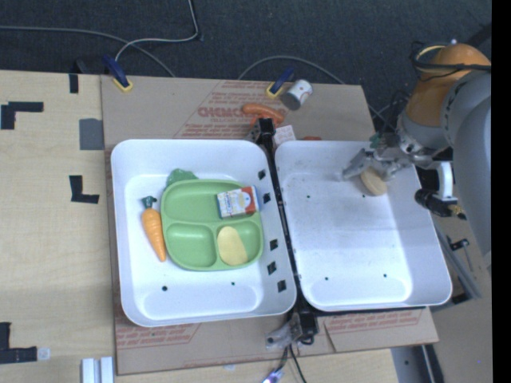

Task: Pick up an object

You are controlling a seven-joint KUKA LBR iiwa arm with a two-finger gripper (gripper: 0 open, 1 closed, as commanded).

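Currently I see the arm [459, 94] reaching in from the right, its gripper [369, 168] low over the upper right part of the right bin [359, 246]. A small tan, rounded object [373, 183] sits right at the gripper's tip, touching or nearly so. I cannot tell from this view whether the object lies between the fingers or just below them, nor whether the claw is open or closed.

Left bin [136, 214]: a green divided tray [185, 214] lies in the middle. On the tray, a small carton [236, 203] with a white and red label in the upper right compartment, and a pale yellow oval piece [233, 246] in the lower right compartment. A toy carrot [153, 231] lies on the bin floor just beside the tray's left edge, its green top pointing up-frame.

Both bins rest on a cardboard sheet [160, 110] on the bench.
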